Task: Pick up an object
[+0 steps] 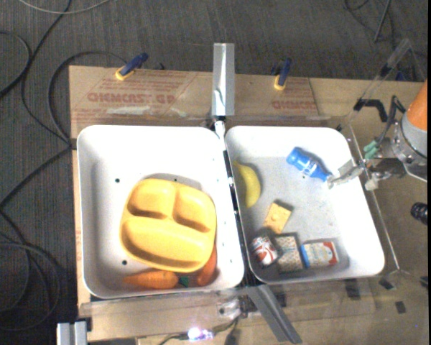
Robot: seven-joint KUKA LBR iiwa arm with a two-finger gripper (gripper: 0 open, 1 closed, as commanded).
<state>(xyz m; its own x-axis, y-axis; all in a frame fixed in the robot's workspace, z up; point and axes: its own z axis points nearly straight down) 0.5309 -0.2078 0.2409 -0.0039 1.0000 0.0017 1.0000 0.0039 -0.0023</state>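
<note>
In the near corner of the right bin (359,214), a soda can (263,249), a grey packet (288,253) and a small carton (320,253) line up. Farther back lie a cheese wedge (277,216), a banana (249,182) and a blue bottle (306,164). The gripper (345,174) hovers beside the bottle; whether it is parted cannot be told. The left bin (93,192) holds a yellow tray (170,223) over carrots (152,279).

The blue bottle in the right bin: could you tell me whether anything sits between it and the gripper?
Nothing visible does. The gripper hangs at the right bin's right side, just right of the blue bottle, with bare bin floor between them. The banana and cheese lie further left, away from that gap.
</note>
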